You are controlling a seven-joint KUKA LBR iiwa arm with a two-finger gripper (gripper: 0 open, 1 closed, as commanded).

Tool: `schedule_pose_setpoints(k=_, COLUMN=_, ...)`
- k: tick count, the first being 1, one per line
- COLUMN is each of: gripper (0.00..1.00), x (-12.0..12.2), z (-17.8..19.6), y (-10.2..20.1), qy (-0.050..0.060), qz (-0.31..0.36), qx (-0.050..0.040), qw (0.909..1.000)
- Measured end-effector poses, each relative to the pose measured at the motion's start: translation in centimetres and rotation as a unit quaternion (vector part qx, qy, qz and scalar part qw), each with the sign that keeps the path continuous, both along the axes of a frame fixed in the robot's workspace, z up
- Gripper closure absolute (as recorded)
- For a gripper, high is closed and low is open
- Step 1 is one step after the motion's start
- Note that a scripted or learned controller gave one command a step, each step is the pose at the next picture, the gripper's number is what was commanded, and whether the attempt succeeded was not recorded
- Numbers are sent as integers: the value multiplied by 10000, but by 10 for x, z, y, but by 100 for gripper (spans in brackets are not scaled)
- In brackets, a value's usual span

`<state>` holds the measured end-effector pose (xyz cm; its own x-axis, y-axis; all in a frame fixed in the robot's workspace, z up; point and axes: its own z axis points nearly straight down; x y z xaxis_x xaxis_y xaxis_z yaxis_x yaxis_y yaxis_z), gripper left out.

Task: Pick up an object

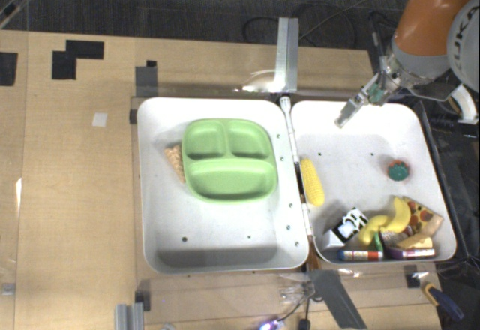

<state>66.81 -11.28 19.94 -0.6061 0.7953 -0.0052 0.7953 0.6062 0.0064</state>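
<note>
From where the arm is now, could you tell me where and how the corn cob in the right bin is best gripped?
Grip the corn cob across its middle, coming straight down from above. It lies flat and long against the right bin's left wall, so I would set the jaws along its length at mid-cob, since the wall probably leaves little room on that side. The gripper hangs above the bin's far end.

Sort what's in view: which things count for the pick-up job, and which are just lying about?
Job: gripper; candidates in the right bin: corn cob, banana, small ball, markers.
Lying about: green tray in the left bin.
</note>
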Motion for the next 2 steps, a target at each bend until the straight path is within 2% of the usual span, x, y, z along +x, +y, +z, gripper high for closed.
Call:
schedule_pose_setpoints(k=1, gripper=0, x=-30, z=-103, y=23, qy=-3, qz=-449, qx=7, qw=9990)
schedule_pose_setpoints(k=2, gripper=0, x=-55, z=-109, y=-66, qy=-33, qz=-417, qx=-15, qw=9991)
